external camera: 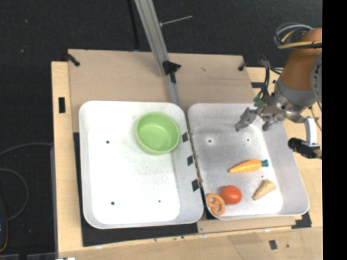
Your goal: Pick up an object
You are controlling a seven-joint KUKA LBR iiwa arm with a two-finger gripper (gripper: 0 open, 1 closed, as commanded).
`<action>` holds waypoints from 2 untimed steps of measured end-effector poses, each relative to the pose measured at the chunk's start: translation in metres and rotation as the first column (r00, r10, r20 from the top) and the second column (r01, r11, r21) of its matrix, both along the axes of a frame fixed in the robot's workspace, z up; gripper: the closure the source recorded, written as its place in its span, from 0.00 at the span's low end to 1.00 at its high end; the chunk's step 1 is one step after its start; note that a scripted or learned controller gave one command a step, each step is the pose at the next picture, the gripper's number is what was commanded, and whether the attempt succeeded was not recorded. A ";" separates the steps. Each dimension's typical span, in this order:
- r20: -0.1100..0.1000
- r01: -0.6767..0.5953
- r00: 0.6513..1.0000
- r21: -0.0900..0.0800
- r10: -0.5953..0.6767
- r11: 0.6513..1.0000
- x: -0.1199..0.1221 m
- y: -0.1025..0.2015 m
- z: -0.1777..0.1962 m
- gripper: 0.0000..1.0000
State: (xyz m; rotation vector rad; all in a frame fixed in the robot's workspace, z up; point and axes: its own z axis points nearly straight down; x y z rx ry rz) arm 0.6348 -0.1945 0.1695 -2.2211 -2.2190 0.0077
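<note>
Tan wooden bench [124,80] on dark, speckled black floor [32,20]; grey metal post [153,28] rises slantwise from the bench's far-middle, thin cables [16,161] curl on the floor left of the bench, lighting even.

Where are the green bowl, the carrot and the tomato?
green bowl [157,133]: camera view, inside bottom of the bowl.
carrot [245,167]: camera view, middle of the orange body.
tomato [232,194]: camera view, centre of the red top.

Even bright light, soft shadows, slightly blurry.
</note>
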 end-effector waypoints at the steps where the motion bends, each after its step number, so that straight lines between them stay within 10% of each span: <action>1: 0.002 0.001 1.000 -0.001 -0.001 1.000 0.004 -0.005 -0.044 0.00; 2: 0.010 0.003 1.000 -0.002 -0.003 1.000 0.006 -0.006 -0.029 1.00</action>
